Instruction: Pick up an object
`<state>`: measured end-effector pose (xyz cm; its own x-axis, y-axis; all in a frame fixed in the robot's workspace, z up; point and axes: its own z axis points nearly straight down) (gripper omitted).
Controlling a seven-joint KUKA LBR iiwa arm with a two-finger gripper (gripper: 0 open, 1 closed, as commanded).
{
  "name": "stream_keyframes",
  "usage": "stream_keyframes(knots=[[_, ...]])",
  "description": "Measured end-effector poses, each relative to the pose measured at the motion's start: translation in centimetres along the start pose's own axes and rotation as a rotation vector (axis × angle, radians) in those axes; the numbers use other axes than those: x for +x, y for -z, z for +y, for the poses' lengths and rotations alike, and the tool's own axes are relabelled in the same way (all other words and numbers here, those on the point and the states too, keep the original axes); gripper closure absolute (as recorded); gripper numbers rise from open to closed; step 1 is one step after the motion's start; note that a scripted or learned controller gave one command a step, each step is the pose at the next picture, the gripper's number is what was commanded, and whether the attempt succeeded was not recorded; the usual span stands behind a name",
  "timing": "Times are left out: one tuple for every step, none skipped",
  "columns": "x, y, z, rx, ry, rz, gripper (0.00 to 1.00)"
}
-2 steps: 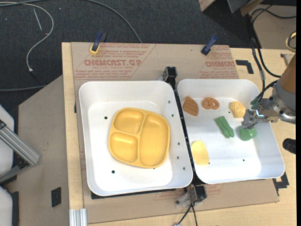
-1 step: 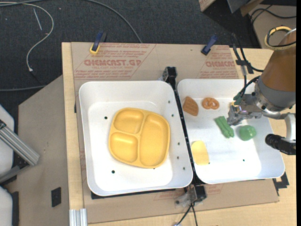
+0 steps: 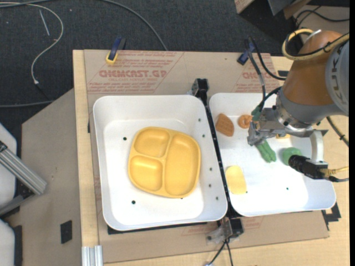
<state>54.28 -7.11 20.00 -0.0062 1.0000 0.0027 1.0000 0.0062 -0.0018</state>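
Observation:
In the right bin (image 3: 277, 201) lie a brown bread-like piece (image 3: 224, 124), a small orange piece (image 3: 244, 121), a long green piece (image 3: 267, 151), a second green piece (image 3: 289, 155) and a pale yellow piece (image 3: 236, 179). My gripper (image 3: 257, 137) hangs over the upper middle of this bin, right at the upper end of the long green piece and just below the orange one. The grey arm with its orange band (image 3: 310, 73) comes in from the right and hides the bin's far right corner.
The left bin (image 3: 111, 148) holds a yellow divided plate (image 3: 165, 161) in its middle. A black clamp (image 3: 199, 86) sits at the top between the bins. Bare floor shows in the right bin's lower right part.

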Motion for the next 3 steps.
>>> stream_keyframes(knots=[[4.8, -0.1, 0.5, -0.001, 0.0, 0.0, 1.0], [10.0, -0.5, 2.0, -0.003, 0.0, -0.001, 1.0], [14.7, 0.7, 2.3, -0.004, 0.0, 0.0, 1.0]])
